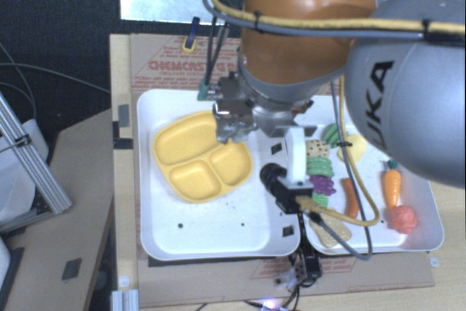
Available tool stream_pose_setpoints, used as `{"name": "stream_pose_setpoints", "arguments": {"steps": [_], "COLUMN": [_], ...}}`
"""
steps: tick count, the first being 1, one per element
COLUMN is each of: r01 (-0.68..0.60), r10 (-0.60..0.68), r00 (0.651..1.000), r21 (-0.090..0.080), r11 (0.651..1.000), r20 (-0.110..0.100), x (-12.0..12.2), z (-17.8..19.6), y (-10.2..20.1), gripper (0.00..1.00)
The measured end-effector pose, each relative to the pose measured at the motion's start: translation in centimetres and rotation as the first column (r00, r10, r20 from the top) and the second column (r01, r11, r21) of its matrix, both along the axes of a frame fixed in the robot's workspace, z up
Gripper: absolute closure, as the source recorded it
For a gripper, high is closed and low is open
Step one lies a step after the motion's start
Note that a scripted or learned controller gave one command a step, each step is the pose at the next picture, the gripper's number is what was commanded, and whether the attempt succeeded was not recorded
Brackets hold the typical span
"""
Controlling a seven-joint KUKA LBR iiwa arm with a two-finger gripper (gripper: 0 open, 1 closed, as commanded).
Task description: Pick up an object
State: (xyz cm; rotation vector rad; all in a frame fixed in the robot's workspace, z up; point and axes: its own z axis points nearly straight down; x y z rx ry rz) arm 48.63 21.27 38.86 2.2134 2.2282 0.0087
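We are seeing the yellow divided tray [198,155] lying flat in the left bin [167,240], its long axis running from upper left to lower right, the two small compartments toward the viewer. The gripper [231,115] is hanging over the tray's upper right rim; we cannot tell how its fingers are set. Its flat wall could slip from a pinch. In the right bin [422,229], the carrot [392,184] is pointing tip-down.

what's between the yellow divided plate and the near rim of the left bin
Nothing lies there in the camera view: from the yellow divided plate down to the left bin's near rim the white floor is bare apart from a few small dark specks.
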Motion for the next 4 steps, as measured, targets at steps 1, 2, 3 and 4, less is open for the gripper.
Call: {"name": "stream_pose_setpoints", "arguments": {"steps": [1,2,3,4], "r01": [-0.005,0.000,0.010,0.011], "r10": [0.005,0.000,-0.010,-0.011], "r00": [1.000,1.000,1.000,1.000], "r21": [-0.001,0.000,-0.008,-0.006], "r11": [1.000,1.000,1.000,1.000], "r20": [0.000,0.000,-0.008,-0.009], "x": [0.1,0.0,13.4,8.9], "z": [0.9,4.6,-12.3,-13.6], "y": [0.0,2.3,1.9,-5.0], "gripper": [1.00,1.00,1.00,1.00]}}
